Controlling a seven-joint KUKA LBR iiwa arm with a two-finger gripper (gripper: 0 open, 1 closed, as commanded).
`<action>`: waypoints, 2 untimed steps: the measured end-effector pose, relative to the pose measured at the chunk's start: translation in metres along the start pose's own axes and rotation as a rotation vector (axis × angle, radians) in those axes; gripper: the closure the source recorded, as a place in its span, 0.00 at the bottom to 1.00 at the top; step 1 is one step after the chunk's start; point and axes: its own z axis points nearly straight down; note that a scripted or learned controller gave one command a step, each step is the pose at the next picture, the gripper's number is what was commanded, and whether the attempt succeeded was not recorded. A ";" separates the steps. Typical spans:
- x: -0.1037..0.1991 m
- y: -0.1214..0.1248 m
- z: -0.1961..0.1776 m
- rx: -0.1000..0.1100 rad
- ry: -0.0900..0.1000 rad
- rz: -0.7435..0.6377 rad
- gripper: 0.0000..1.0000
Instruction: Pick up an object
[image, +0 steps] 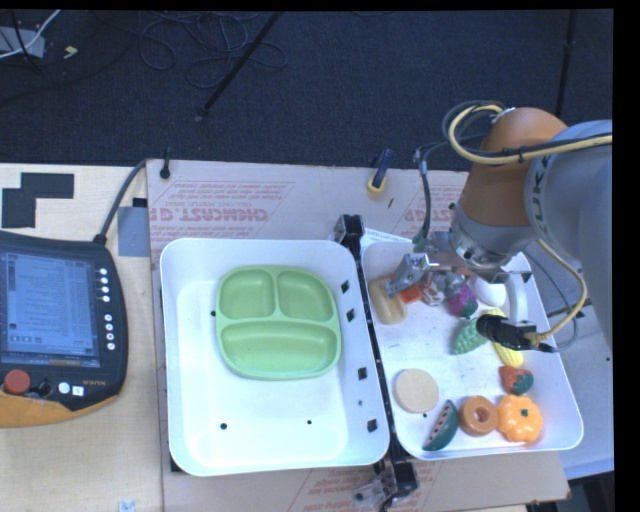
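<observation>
The gripper (415, 272) hangs low over the right bin (560, 440) — at its upper left, among toy food (440, 292). I cannot tell its state, nor whether it holds anything.

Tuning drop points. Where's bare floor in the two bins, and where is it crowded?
Left bin: bare strip below the green tray, thinner margins beside it. Right bin: one open patch mid-floor, between the tan disc, the green leafy toy and the donut. Crowded: under the gripper at the top, and the bottom right corner around the pumpkin.
</observation>
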 end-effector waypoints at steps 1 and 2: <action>-0.008 0.004 0.055 0.000 0.000 0.003 0.00; -0.006 0.003 0.075 -0.003 -0.001 0.004 0.00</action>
